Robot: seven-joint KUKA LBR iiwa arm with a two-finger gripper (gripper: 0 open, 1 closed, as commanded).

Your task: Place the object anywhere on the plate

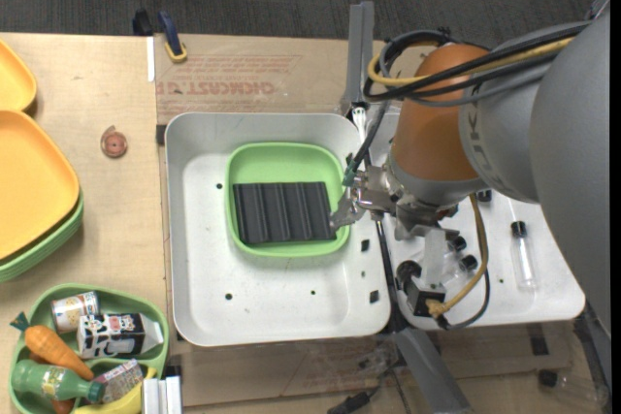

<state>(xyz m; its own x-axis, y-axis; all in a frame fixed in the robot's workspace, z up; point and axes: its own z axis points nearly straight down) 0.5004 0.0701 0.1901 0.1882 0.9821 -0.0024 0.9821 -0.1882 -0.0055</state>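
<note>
A green square plate sits in the left white bin, toward its back. A dark ridged rectangular block lies flat on the plate, covering most of its middle. My gripper hangs at the plate's right rim, just beside the block's right edge, under the orange wrist band. The bulky wrist hides most of the gripper, and no object shows between its fingers.
The right bin lies under the arm, with a small clear tube in it. Left of the bins lie stacked yellow and green plates, a green bowl of toy groceries and a small pink disc.
</note>
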